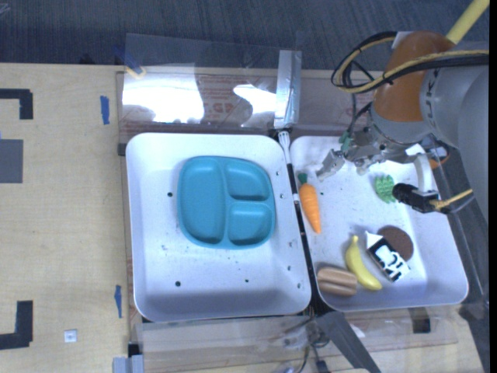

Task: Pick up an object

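— What lay in the left bin (147,231)?
— A blue divided plate (227,200), flat, near its middle.
— And the right bin (446,274)?
— A carrot (310,206) along its left wall; a banana (362,264) touching a bread roll (336,280) near the front; a green piece (384,186) farther back.
— The tool (335,162)?
— It hung over the right bin's back left corner, above the carrot, with nothing between its fingers.

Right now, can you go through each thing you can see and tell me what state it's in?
Blue divided plate: lying flat in the left bin, nothing on it.
Carrot: lying loose by the right bin's left wall.
Banana: lying in the right bin.
Bread roll: lying by the banana.
Green toy: loose near the back.
Gripper: above the right bin's back, holding nothing.
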